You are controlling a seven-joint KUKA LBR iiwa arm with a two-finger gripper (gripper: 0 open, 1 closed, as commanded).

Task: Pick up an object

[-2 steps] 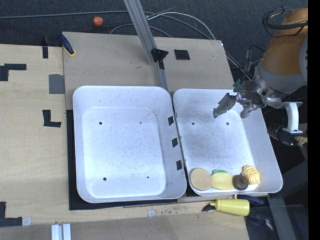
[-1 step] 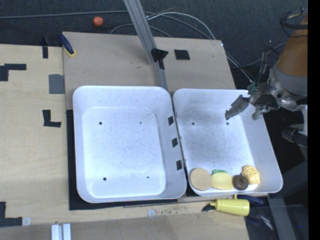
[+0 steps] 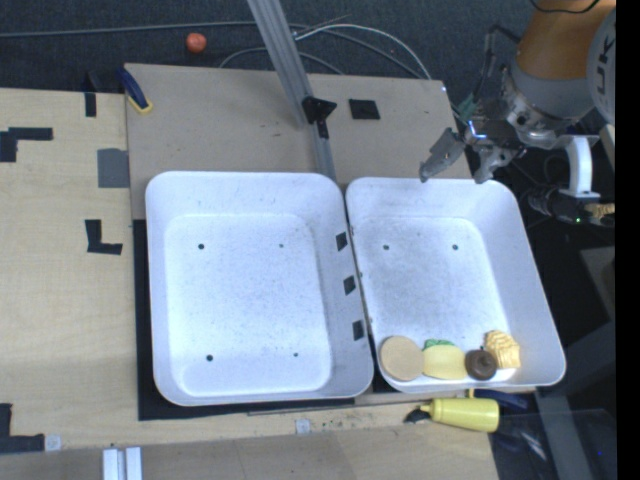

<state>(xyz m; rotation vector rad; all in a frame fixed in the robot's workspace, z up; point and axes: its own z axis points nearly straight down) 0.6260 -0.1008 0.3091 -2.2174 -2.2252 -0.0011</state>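
Several small objects lie along the near edge of the right bin (image 3: 520,258): a tan round disc (image 3: 401,358), a yellow piece with a green bit behind it (image 3: 443,361), a dark brown ball (image 3: 481,365) and a yellow ridged piece (image 3: 501,348). My gripper (image 3: 460,158) hangs above the far right corner of that bin, well away from the objects. Its two dark fingers (image 3: 438,158) stand apart, open, with nothing between them.
The left bin (image 3: 160,268) sits beside the right one. A yellow-handled tool (image 3: 462,413) lies on the bench just in front of the right bin. A grey metal bar (image 3: 290,58) slants down toward the gap between the bins. A small orange ball (image 3: 196,41) rests at the far edge.
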